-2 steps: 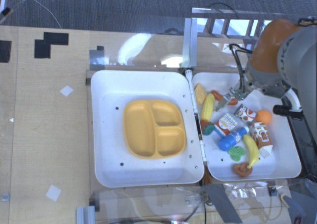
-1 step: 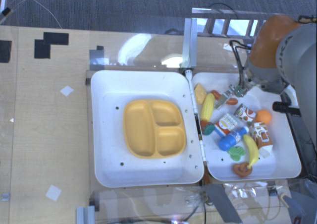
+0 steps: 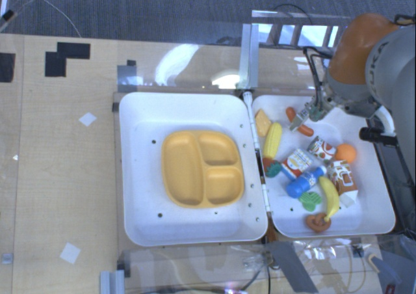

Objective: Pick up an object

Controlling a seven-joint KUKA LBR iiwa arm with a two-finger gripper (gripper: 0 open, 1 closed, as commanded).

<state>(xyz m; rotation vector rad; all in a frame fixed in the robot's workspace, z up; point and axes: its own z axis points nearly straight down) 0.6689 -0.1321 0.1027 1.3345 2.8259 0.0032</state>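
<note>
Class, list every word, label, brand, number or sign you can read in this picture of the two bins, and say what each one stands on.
No text can be read here.
Small carton in the right bin: coloured printing, too blurred to read.
Red-and-white packet: markings too small to read.
White-and-red packet: printing blurred, unreadable.
Yellow divided tray in the left bin: no lettering visible.

Yellow divided tray [image 3: 201, 168] in left bin [image 3: 140, 156].
</note>
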